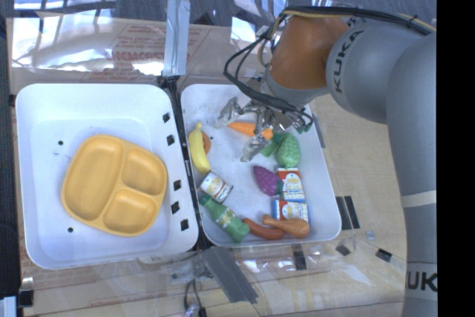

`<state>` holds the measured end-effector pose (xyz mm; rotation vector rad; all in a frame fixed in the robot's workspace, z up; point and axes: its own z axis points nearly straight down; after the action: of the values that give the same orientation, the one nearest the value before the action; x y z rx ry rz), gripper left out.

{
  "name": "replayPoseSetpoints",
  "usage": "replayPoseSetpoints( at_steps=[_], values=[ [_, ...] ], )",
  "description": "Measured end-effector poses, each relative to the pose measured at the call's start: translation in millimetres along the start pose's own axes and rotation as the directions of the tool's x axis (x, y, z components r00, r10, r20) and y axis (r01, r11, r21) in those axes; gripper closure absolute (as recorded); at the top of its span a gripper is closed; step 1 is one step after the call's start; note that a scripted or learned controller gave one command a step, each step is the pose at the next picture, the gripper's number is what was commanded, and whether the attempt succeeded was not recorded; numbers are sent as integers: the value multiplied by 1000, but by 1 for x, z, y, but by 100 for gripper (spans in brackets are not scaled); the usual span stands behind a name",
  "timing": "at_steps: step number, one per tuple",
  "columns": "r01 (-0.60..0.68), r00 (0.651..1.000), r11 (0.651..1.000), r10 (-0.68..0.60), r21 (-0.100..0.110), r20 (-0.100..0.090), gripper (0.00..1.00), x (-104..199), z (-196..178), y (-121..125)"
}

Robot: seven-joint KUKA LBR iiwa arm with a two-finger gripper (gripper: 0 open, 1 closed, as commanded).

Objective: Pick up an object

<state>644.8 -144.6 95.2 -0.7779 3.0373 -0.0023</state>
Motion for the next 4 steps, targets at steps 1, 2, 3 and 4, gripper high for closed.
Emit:
replayPoseSetpoints(
  at_steps=[1, 2, 3, 4],
  values=[
    [4, 1000, 1000, -4, 4, 5, 100, -2, -12, -1],
    [-208, 978, 978, 208, 3, 6, 100, -37, -140, 44],
    [-144, 989, 990, 144, -4, -11, 100, 9, -61, 10],
    [-175, 985, 985, 175, 0, -2, 100, 63, -96, 73]
  ],
)
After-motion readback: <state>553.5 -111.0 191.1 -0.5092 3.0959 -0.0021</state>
